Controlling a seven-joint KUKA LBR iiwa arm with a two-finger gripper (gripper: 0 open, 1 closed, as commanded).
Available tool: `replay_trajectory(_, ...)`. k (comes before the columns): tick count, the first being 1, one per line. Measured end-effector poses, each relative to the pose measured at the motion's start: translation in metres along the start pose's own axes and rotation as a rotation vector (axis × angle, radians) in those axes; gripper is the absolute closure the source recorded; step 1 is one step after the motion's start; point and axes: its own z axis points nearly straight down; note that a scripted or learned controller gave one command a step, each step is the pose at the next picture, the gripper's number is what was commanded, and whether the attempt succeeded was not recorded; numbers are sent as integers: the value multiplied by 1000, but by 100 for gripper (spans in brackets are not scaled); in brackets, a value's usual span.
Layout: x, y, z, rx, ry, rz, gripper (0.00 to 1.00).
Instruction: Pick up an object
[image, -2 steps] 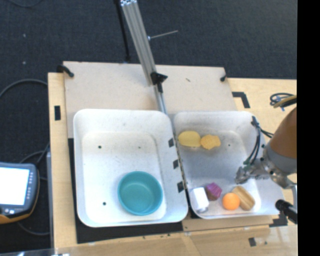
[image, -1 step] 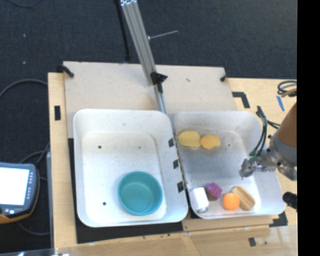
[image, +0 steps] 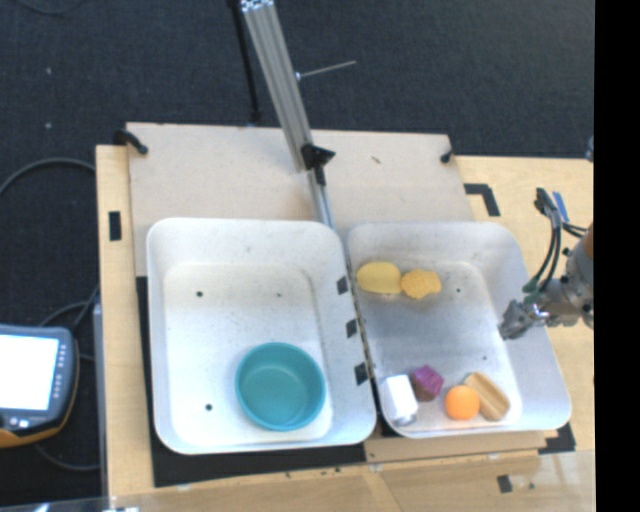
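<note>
While the hand (image: 520, 318) hangs at the right rim, the orange ball (image: 461, 402) lies near.

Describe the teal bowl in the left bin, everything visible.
The teal bowl is round, plain and smooth, plastic by the look. It stands upright, mouth up, with nothing inside. It sits on the floor of the left bin, toward the near right corner, close to the near wall. Nothing else touches it.

Light wooden bench (image: 115, 300) bearing a pale board (image: 230, 170) and two shallow white bins side by side: the right bin (image: 520, 270) immediately left of the gripper (image: 520, 320), the left bin (image: 170, 300) well beyond it.
</note>
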Motion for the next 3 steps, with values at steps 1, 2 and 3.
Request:
replay_trajectory(1,-1,1,1,6,2,-2,100)
replay_trajectory(2,46,23,10,9,4,-3,100)
replay_trajectory(3,97,34,5,5,5,-4,100)
